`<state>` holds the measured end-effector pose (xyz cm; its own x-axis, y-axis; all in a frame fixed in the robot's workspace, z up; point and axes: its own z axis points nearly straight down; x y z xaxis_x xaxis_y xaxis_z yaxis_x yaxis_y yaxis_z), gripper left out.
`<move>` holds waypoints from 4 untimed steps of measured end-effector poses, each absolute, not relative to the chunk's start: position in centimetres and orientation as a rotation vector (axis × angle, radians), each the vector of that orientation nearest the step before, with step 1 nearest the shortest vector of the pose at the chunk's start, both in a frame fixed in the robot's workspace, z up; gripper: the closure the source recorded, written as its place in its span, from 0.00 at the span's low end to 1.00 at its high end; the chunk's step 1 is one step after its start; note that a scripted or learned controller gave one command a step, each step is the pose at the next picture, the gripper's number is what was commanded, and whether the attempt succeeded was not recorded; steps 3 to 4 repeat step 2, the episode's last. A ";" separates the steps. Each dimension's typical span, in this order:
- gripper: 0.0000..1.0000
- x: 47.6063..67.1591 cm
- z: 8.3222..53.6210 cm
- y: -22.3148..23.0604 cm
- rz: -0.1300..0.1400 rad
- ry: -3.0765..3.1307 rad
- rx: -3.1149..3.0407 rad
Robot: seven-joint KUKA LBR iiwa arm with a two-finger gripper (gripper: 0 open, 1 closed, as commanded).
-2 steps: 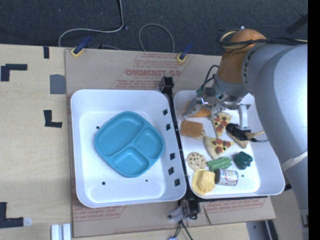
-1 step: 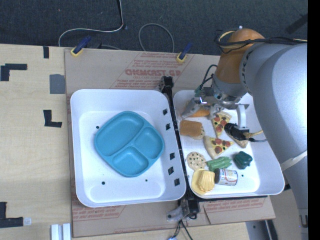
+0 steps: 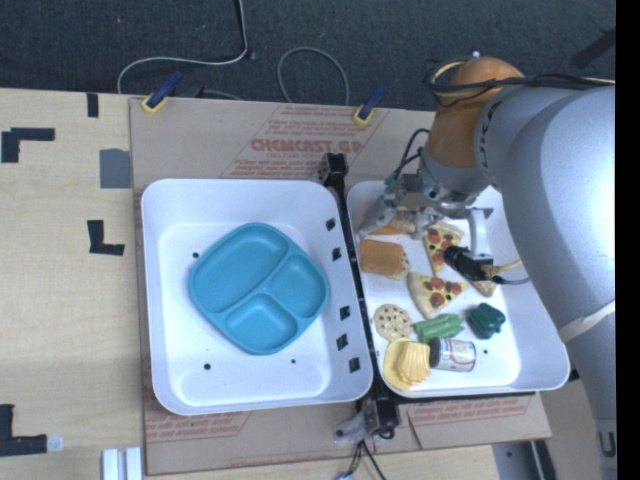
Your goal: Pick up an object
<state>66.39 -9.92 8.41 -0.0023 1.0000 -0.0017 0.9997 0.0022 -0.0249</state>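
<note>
My gripper (image 3: 392, 215) hangs low over the far left part of the right bin (image 3: 540, 368), just above a brown bread roll (image 3: 383, 258). Beside it lie two pizza slices (image 3: 440, 243) (image 3: 437, 290). Nearer the front are a round cracker (image 3: 392, 320), a green pepper (image 3: 437, 326), a dark green piece (image 3: 487, 318), a small can (image 3: 458, 354) and a yellow item (image 3: 407, 363). I see nothing held in the gripper. The arm's grey body hides the bin's right side.
The left bin (image 3: 165, 218) holds a blue divided plate (image 3: 260, 286). A black divider (image 3: 345, 268) with clips runs between the two bins. Cables lie on the dark floor beyond the bench.
</note>
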 end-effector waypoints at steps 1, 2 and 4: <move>0.00 66.6 8.4 -10.6 0.015 -2.212 -2.211; 1.00 66.4 9.4 -11.1 0.033 -2.212 -2.211; 1.00 66.4 9.4 -11.1 0.033 -2.212 -2.211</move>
